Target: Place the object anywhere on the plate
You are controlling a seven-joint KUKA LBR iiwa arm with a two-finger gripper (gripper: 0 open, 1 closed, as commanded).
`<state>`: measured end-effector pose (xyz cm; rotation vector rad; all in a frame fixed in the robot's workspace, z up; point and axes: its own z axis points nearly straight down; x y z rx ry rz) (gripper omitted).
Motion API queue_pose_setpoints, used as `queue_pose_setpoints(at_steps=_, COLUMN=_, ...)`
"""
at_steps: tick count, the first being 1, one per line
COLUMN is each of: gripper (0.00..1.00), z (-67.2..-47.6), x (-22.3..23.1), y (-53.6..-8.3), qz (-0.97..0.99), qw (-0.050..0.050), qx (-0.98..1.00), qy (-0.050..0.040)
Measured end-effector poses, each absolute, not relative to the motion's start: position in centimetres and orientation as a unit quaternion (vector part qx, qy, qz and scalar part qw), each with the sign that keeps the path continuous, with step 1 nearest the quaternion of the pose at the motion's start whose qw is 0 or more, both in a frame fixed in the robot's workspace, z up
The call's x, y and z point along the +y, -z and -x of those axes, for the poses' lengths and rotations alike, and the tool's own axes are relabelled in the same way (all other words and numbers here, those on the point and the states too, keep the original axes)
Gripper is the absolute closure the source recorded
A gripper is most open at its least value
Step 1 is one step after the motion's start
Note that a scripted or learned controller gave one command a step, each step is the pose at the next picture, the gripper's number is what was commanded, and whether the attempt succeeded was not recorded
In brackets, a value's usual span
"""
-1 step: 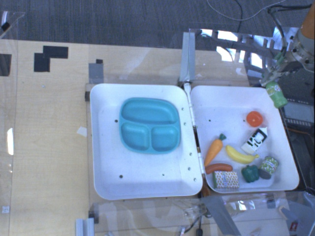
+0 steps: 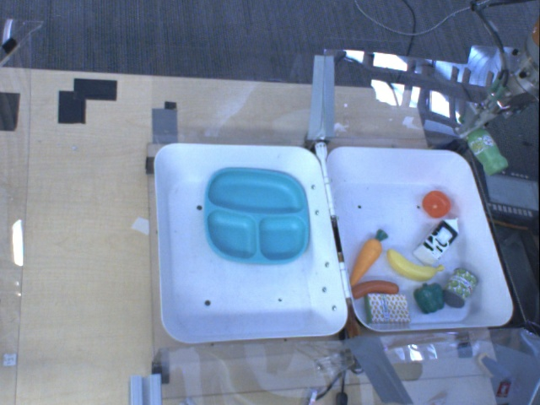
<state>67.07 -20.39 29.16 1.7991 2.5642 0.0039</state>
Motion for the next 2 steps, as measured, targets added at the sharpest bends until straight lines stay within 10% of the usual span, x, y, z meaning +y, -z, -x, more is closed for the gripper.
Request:
queue_pose_setpoints(at_steps=1, gripper=1.0, z=-50.0, x=-15.8, y=-28.9, qz=-0.487, qw=0.004, qx=0.873, qy=-0.0011)
queue_pose_setpoints(at_steps=2, gripper=1.0, z=-54.6, x=-13.6, y=-30.4, qz=-0.389, qw=0.004, qx=0.921, qy=-0.0011)
